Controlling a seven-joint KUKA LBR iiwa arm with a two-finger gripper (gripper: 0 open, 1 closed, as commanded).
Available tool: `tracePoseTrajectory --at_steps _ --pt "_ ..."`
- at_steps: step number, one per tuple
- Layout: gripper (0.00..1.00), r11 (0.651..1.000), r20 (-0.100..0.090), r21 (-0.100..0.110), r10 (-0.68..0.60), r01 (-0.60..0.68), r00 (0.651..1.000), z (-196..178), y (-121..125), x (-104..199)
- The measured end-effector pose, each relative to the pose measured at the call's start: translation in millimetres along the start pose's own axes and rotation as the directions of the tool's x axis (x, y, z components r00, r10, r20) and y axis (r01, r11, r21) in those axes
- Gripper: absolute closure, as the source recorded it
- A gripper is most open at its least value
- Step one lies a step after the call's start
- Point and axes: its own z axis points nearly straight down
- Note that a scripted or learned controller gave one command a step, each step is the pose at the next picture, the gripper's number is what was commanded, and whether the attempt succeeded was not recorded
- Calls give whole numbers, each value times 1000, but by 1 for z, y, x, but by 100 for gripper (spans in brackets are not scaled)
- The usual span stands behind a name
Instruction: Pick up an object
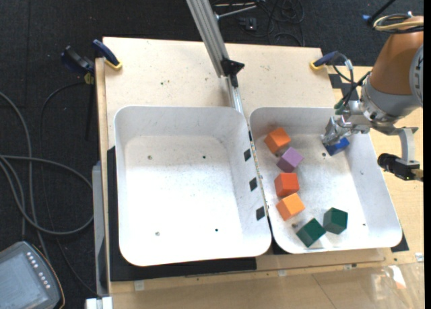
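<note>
Camera view: my gripper (pixel 335 138) sits low in the right bin (pixel 377 186), at a blue block (pixel 336 144).

From here the fingers look clenched on that blue block near the bin's far wall. I judge it light, rigid, flat-sided: opposite faces suit the grip. Orange cube (pixel 277 141) and purple cube (pixel 290 159) lie nearby.

Two white bins (pixel 182 122) sit side by side on the tabletop (pixel 175 72). Blocks, seven in all: three orange ones (pixel 277 141), (pixel 287 184), (pixel 291 205); one purple block (pixel 290 159); two green blocks (pixel 310 231), (pixel 335 220); and one blue block (pixel 335 144). Two blue-and-yellow clamps (pixel 106 55), (pixel 324 61) grip the tabletop's far corners.
</note>
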Motion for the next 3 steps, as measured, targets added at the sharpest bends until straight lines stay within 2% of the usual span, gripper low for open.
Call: tracePoseTrajectory --at_steps 2,3 --pt "100 1000 0 0 0 0 1000 -78 -1 -6" --pt "100 1000 -3 6 -5 5 1000 -66 5 44"
